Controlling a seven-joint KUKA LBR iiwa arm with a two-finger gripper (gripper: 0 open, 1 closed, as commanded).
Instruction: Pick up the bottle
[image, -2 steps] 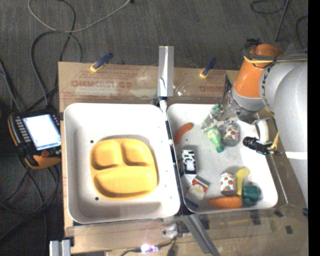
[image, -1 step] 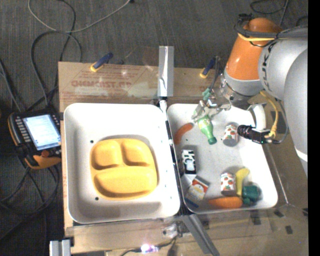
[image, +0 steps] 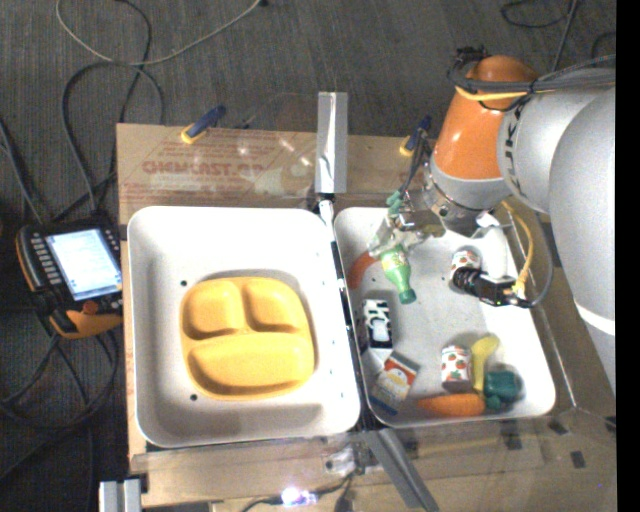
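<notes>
From the overhead camera, your gripper (image: 398, 232) sits directly over the top of the green bottle (image: 399, 272), which lies tilted in the right bin (image: 540, 345), up toward its far left corner. I cannot tell whether the jaws are open or closed. By my judgement the lift remains undone. The cardboard (image: 215, 165) beyond that bin bears red print, too blurred to read.

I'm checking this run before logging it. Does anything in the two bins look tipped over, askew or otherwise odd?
The green bottle hangs tilted, neck up at the pincer, in the right bin. The small red and white can stands upright among toys. The yellow tray sits square in the left bin. Nothing looks spilled or broken.
</notes>
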